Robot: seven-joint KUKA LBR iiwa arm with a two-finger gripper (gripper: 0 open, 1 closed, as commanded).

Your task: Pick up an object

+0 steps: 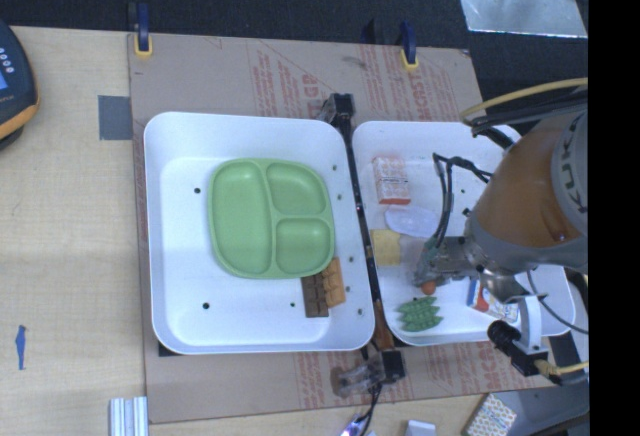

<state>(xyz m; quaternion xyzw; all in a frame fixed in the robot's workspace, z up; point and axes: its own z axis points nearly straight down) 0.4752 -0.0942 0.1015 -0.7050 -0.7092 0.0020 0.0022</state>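
Observation:
The right bin (440,136) holds an orange-and-white packet (391,180), a clear plastic piece (412,222), a yellow block (385,247), a green leafy toy (419,314) and a small red-and-blue item (479,297). My gripper (432,276) is low inside this bin, just above the green toy and right of the yellow block. A bit of orange shows at its tip, too small to identify. The arm's grey and orange body covers the bin's right half.
The left bin (170,224) holds a green divided plate (270,217) and a brown wooden block (323,289) at its lower right. Clamps sit between the bins at the far (340,108) and near (365,374) ends. Cables trail along the arm.

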